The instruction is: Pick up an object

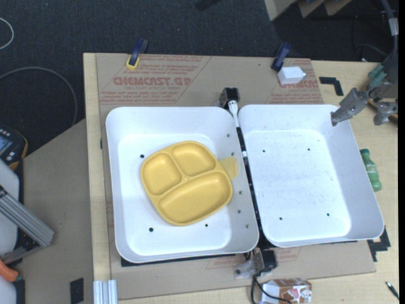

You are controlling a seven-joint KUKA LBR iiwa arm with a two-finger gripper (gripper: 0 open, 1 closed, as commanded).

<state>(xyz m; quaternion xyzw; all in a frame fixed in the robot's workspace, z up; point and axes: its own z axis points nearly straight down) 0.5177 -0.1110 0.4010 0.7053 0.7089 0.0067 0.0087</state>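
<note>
A: While the claw (347,111) hangs at the far right corner of the right bin (297,170), let's look at the only thing on offer: a yellow plate (186,182) with three wells, lying flat in the left bin (123,170), turned a little off square.

B: And the claw itself, spread or pressed together?

A: I can't tell from here. It's a grey shape at the edge of the picture, well apart from the plate, and nothing shows in it.

B: So how would that plate handle?

A: My guess is hard moulded plastic: light, stiff, not fragile, but glossy, so likely slippery. It sits low and wide, too broad to span across the body.

B: Where would you take hold, then?

A: The rim. The outer lip looks thin enough to pinch, or one of the ridges between the wells. There's a small tab (228,166) poking out on the side nearest the divider (243,157) between the bins, and that looks tempting too.

B: Risks?

A: A smooth lip could slide out, and a pinch at one edge may let the plate tilt and drag.
</note>
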